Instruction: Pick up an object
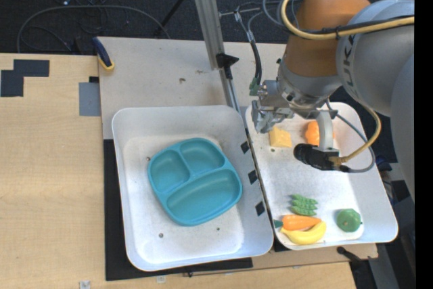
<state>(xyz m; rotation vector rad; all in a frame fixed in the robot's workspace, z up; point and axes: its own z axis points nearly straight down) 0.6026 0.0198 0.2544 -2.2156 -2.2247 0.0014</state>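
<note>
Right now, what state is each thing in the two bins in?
Blue divided plate: flat in left bin, nothing on it.
Yellow block: right bin, below gripper, not lifted.
Orange piece: beside the wrist.
Green pods, carrot, banana, green fruit: lying at near end, untouched.

Glossy plastic teal plate (195,181); matt wooden bench (47,166).

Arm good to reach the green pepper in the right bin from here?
Probably yes. The green pepper lies alone near the right bin's front corner, apart from the banana, with nothing over it.
</note>
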